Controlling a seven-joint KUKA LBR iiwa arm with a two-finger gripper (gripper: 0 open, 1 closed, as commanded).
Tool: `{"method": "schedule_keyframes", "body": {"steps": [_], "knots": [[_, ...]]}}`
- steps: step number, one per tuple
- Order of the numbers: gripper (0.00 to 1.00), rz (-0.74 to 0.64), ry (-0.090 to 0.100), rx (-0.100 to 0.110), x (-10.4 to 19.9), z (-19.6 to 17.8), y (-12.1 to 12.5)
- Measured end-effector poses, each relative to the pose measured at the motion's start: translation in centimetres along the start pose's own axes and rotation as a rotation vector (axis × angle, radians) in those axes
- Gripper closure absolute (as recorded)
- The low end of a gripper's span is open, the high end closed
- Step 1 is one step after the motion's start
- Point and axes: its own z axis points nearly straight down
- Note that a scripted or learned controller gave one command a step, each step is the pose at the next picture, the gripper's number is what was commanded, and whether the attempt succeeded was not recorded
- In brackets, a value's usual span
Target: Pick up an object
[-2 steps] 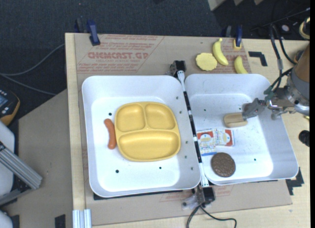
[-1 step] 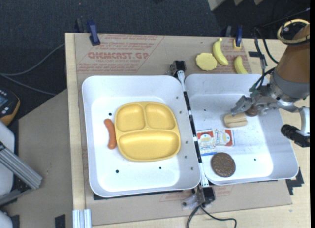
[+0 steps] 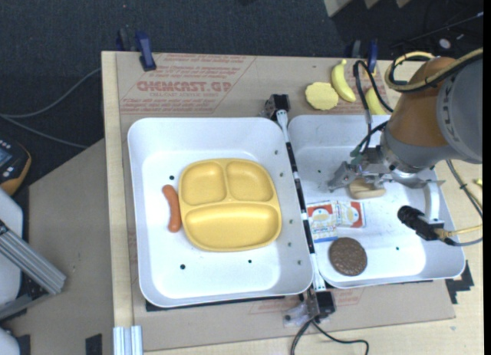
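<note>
Camera view showed the arm (image 3: 441,108) reaching in from the right, its gripper (image 3: 362,179) down in the right bin (image 3: 383,269) over a small tan piece (image 3: 367,189). Whether the gripper was apart or together could not be told, and nothing was seen clamped in it. The step looked like the reach or close on the tan piece; next it would need a firm close, then a straight lift clear of the bin wall.

A packet (image 3: 334,218) and a brown disc (image 3: 347,256) lay lower in the same bin. The left bin (image 3: 153,269) held a yellow tray (image 3: 229,205) with a sausage (image 3: 173,208) just beside it. Toy bananas (image 3: 343,81) and a yellow slice (image 3: 322,96) sat on the brown board (image 3: 184,85) at upper right. Dark carpet lay beyond.
</note>
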Motion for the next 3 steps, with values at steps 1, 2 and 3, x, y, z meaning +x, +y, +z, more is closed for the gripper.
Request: {"method": "schedule_keyframes", "body": {"steps": [1, 2, 3], "knots": [[0.00, 0.002, -0.006, -0.014, -4.4, 0.1, 6.0], [1.00, 0.001, -0.009, -0.016, -4.3, -1.2, 6.0], [0.00, 0.001, -0.008, -0.014, -4.3, -1.1, 5.9]]}}
